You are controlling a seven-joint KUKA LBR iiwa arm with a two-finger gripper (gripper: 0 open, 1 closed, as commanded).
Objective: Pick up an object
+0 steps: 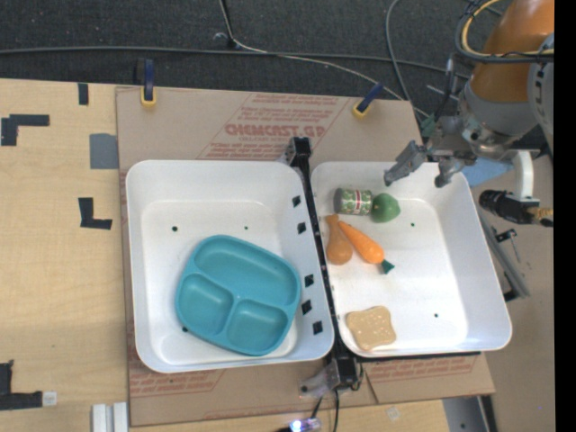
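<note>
Above right bin's (pixel 468 241) rim, pincer (pixel 420 171) spread wide, near glossy tapered carrot (pixel 362 241).

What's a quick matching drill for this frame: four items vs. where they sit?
Items:
1. tray
2. toast
3. can
4. gripper

Places:
A. near front edge of right bin
B. over back edge of right bin
C. in left bin
D. back of right bin, beside a green fruit

Pairs: 1-C, 2-A, 3-D, 4-B
</note>
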